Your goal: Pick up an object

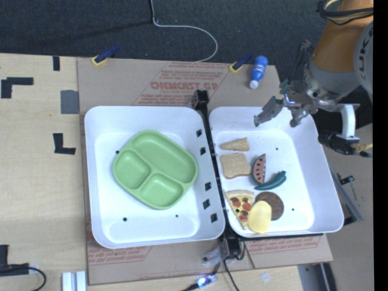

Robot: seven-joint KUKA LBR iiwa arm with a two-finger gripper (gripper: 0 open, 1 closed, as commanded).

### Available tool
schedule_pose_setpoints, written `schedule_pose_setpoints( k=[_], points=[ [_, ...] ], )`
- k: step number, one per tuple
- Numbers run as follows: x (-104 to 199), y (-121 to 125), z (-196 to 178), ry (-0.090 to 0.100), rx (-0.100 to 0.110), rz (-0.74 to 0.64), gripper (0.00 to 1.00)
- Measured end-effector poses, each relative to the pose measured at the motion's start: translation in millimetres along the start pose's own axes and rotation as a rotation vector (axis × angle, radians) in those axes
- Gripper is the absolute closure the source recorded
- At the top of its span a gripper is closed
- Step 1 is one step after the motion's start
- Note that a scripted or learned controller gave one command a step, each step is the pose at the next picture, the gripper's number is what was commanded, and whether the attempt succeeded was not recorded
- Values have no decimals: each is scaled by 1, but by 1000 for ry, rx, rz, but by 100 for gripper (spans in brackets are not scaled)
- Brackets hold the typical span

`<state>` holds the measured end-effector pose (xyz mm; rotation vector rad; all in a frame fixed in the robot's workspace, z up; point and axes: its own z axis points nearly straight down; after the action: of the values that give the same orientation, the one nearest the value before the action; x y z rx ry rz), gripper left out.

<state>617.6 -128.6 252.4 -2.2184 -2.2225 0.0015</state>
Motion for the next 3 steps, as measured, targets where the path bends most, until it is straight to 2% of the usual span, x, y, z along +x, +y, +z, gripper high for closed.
schedule_pose_setpoints(
  k=[1, 3],
  points=[
    [4, -44, 174, 1, 0, 4, 0],
    [19, -13, 167, -1, -2, -1, 0]
  ],
)
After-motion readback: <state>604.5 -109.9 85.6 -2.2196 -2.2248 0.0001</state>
